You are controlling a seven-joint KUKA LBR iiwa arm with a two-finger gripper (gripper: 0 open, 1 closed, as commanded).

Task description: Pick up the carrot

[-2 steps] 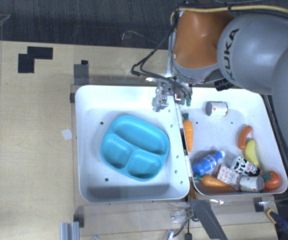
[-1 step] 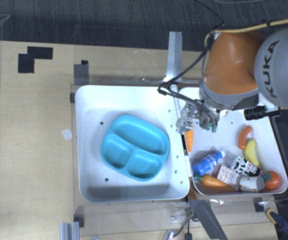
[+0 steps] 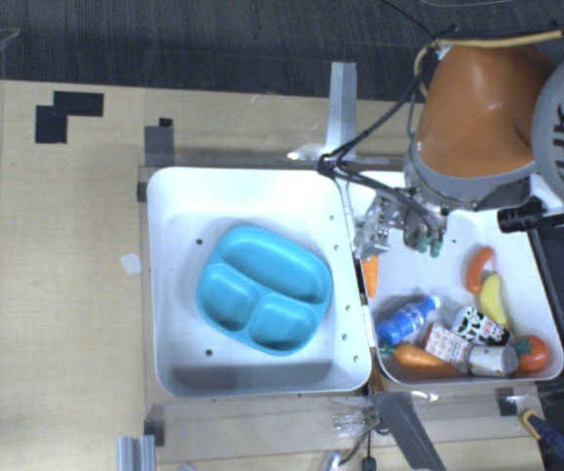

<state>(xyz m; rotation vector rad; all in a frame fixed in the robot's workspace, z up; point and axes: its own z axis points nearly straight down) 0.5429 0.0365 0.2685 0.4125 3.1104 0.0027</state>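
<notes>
Now the grey two-finger gripper [image 3: 399,232], its grip impossible to tell, is hung by the right white bin's [image 3: 463,235] left wall, and should be brought squarely over the orange tapered carrot [image 3: 421,358], crowded at the front wall by a blue plastic bottle [image 3: 405,320].

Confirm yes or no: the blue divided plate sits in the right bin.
No, the blue divided plate lies in the left bin, while the right bin holds the small items.

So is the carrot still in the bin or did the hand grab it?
In the bin. The carrot lies flat near the front edge of the right bin, apart from the hand above.
</notes>
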